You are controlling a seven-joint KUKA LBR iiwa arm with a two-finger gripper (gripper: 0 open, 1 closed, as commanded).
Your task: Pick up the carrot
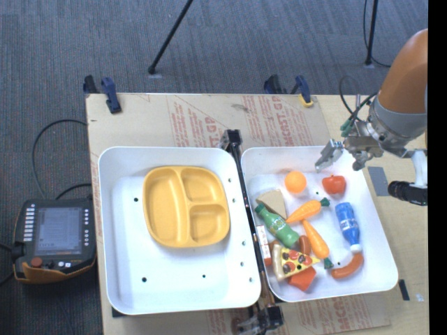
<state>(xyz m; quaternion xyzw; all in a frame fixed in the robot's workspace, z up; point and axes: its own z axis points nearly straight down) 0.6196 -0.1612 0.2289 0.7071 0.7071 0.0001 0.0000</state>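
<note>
**Carrot lies below and left of the open gripper, slanted across the right bin**

The gripper [347, 153] hangs over the upper edge of the right bin [380, 223], its two fingers spread apart with nothing between them. The left finger [327, 156] points down toward the bin floor; the other sits close to the wrist.

There are two carrot-shaped pieces here. One carrot [306, 211] lies near the middle of the bin, its long axis running from lower left up to its green top at the upper right, between the orange ball [295, 181] and the blue bottle [347, 222]. A second carrot [316, 241] lies just below it, slanted the other way, with its green end at the lower right near the sausage [347, 266].

From the gripper, the upper carrot is down and to the left in the view, past the tomato [334, 184], which sits almost directly under the fingers. Reaching it would likely mean moving deeper into the bin and turning the fingers so they close across the carrot's narrow width, not along its length. The green bottle [277, 225] lies close on its left, so room on that side looks tight.

The left bin [119, 257] holds a yellow divided plate [186, 205].
</note>
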